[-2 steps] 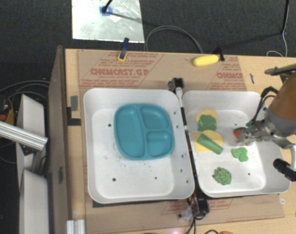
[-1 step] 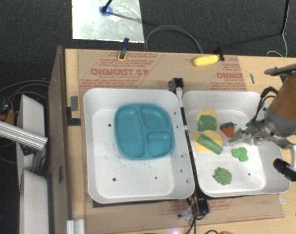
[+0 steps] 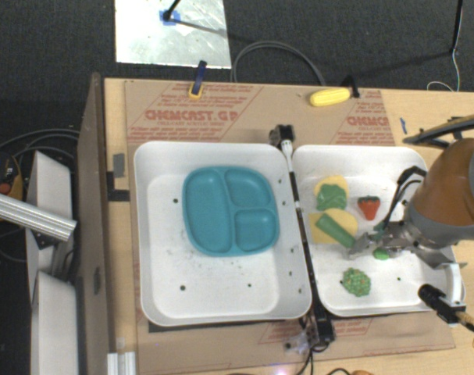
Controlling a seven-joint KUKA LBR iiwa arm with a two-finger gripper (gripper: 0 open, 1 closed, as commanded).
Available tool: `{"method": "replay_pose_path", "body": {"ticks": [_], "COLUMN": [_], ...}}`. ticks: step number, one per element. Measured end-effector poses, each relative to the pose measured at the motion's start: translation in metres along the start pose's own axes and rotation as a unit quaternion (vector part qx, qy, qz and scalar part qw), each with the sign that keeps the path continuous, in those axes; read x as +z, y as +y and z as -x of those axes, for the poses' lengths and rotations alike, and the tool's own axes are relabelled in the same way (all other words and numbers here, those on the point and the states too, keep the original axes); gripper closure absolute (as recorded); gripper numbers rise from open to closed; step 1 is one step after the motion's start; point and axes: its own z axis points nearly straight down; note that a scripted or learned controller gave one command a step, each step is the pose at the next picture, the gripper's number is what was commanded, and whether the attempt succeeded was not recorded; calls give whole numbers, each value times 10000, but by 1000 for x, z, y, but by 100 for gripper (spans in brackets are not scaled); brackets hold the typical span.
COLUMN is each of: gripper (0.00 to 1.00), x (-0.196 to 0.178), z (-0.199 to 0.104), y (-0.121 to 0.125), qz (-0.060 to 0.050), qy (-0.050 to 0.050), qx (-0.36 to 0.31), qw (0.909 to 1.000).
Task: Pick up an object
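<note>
Green broccoli (image 3: 356, 282) lies at the front of the right bin (image 3: 330, 307). Just behind it, the gripper (image 3: 375, 245) hangs low beside a green block (image 3: 333, 230); whether it is open cannot be told.

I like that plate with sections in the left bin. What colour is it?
Teal blue divided plastic plate, seen in the camera view.

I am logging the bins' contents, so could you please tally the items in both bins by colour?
Teal: 1, the divided plate
Green: 3, leafy piece, long block, broccoli
Yellow: 2, top piece, flat piece
Red: 1, strawberry
Total: 7
</note>
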Motion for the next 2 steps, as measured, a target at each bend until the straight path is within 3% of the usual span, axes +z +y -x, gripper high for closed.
{"method": "replay_pose_path", "body": {"ticks": [1, 2], "gripper": [100, 100], "x": [-12, -106], "z": [3, -122], "y": [4, 30], "qz": [42, 80], "qy": [-20, 9], "qx": [8, -90], "qw": [10000, 9999]}}
